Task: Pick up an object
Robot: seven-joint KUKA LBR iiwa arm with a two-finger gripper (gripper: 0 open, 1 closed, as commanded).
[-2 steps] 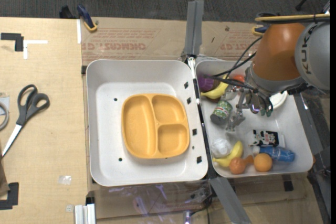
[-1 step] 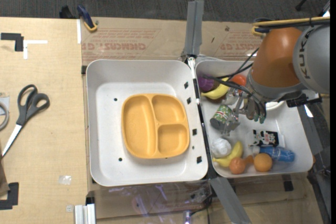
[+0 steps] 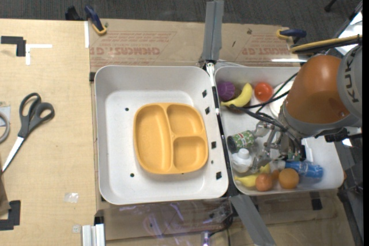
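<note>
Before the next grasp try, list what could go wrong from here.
1. The hand sits low among crowded items in the right bin; it may nudge the white bottle or green can aside.
2. The orange, tomato and banana touch, so a grasp could catch two or slip.

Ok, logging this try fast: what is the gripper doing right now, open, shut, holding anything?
Gripper: low in the right bin among the objects; whether it is open or shut cannot be told, and no grasp is visible.
</note>
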